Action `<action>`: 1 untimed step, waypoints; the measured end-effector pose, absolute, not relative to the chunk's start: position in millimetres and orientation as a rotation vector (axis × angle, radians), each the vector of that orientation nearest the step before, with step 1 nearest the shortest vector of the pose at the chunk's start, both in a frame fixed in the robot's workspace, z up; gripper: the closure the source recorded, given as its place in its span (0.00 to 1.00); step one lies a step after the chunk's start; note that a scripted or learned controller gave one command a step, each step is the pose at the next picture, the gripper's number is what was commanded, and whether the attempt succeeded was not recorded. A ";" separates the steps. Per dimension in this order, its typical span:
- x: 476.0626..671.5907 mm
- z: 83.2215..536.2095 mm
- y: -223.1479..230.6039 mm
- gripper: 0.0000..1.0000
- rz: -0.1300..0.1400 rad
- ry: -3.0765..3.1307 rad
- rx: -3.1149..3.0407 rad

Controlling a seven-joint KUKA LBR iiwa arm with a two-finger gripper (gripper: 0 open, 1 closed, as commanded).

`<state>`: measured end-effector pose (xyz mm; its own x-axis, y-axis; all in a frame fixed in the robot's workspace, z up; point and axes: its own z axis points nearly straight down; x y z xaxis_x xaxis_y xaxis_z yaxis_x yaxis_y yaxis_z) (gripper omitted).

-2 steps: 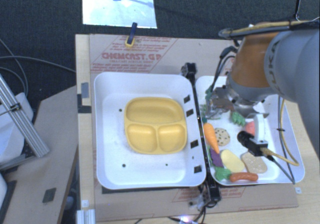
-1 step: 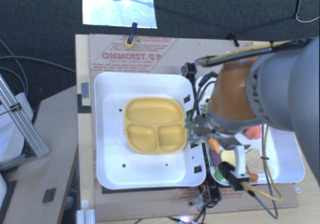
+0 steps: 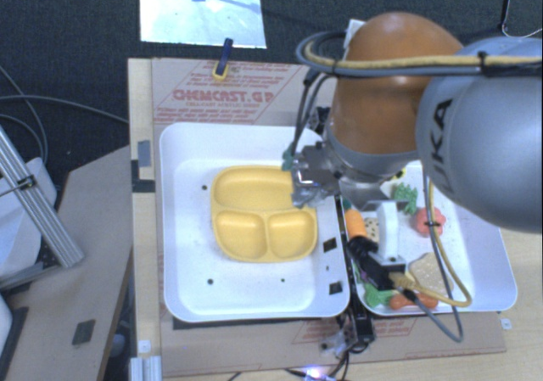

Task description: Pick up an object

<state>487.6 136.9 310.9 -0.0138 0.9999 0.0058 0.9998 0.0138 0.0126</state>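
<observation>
1. My arm [image 3: 475, 142] reaches in from the right, its grey link big in the foreground.
2. The orange band [image 3: 390, 82] sits above the wrist.
3. My gripper [image 3: 304, 177] points down-left; I can't read its state.

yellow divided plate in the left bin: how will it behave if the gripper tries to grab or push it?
The yellow divided plate looks like rigid moulded plastic, so probably stiff and light. It lies flat and low in the left bin, so it likely slides rather than tips when pushed. Its smooth, glossy rim may slip from the gripper, and a lopsided rim hold could let it swing.
</observation>
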 end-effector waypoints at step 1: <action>482.9 150.8 171.2 1.00 -0.018 2.231 2.222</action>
